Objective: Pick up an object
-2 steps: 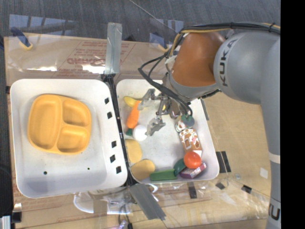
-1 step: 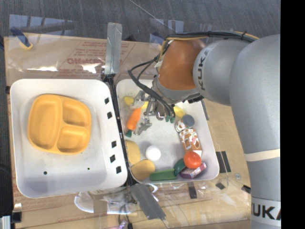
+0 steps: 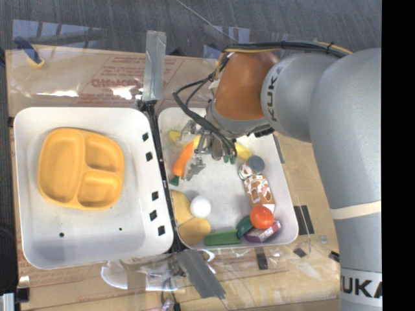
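A smooth yellow plastic tray (image 3: 80,168) with three dips sits in the left bin (image 3: 39,238). In the right bin (image 3: 288,206), a small orange carrot (image 3: 182,160) lies slanted just beside the gripper (image 3: 206,149). Whether its jaws are apart or together, I cannot tell.

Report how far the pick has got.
Done: the gripper is down in the right bin beside the carrot. In hand: nothing visibly between its fingers. Left: grasping and lifting an object; the white egg and tomato lie untouched.
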Robot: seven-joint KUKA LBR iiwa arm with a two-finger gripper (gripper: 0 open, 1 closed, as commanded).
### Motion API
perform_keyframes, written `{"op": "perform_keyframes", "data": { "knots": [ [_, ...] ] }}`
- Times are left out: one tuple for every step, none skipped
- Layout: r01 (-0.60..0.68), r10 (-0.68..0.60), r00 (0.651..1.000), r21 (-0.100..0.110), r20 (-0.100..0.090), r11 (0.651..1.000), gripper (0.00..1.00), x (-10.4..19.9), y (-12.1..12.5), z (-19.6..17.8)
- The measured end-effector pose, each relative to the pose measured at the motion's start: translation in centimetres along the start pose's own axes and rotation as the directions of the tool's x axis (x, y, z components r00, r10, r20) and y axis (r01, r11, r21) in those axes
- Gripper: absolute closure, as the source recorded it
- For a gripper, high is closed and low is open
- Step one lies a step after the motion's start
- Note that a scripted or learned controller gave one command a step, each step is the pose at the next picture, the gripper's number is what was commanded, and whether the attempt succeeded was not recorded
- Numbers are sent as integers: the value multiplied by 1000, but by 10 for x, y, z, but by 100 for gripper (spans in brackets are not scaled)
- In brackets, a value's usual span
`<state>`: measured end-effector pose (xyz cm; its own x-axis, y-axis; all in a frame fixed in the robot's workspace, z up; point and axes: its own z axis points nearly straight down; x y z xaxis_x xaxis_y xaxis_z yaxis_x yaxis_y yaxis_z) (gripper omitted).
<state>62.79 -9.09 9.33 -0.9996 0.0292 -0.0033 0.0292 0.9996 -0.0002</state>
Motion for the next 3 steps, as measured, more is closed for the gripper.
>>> {"op": "perform_keyframes", "data": {
  "knots": [
    [6,-6,1000,1,5,1000,100,-2,1,-12],
    [-223,223,975,-1,8,975,100,20,30,-149],
    [-238,238,971,0,1,971,100,-10,34,-184]
  ]
}}
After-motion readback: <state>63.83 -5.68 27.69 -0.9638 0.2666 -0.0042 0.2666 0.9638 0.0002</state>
